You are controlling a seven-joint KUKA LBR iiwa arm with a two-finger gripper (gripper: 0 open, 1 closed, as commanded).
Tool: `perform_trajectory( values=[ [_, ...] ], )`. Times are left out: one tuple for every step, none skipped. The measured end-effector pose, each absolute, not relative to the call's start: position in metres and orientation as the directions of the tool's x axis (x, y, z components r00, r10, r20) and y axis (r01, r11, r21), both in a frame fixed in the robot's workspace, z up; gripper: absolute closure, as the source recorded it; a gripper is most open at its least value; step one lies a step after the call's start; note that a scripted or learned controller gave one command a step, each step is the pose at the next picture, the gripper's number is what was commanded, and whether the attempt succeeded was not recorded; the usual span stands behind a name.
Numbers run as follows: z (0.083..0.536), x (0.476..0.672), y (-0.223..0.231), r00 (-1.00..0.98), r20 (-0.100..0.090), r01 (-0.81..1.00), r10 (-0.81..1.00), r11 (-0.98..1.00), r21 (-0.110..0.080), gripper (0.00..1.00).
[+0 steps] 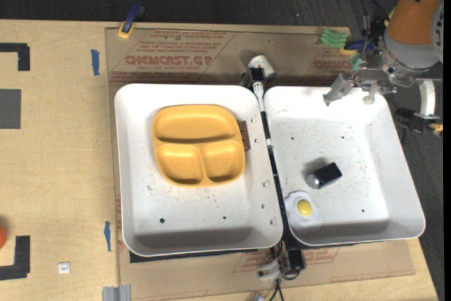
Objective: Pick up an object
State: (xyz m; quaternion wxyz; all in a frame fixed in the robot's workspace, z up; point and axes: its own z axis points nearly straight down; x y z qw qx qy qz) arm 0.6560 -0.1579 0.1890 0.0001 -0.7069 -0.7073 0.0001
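Note:
In the right bin (394,173) lie a small black block (324,174) near the middle and a white round piece with a yellow centre (302,207) at the front left corner. A yellow divided plate (199,144) rests in the left bin (134,173). My gripper (351,93) hangs over the far edge of the right bin, well behind the black block. Its two grey fingers (336,90) are spread apart, open, with nothing between them.
The arm's orange band (412,17) and wrist sit at the upper right, beyond the bin's far right corner. A ridge (268,151) with a cable along it divides the two bins. A green clip (332,38) and a blue clamp (130,21) hold the cardboard behind.

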Motion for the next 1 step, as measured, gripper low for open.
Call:
perform_trajectory(
  values=[
    [0.085, 0.5794, -0.1173, 0.087, 0.001, 0.996, 0.996, -0.087, -0.001, 0.0]
  ],
)
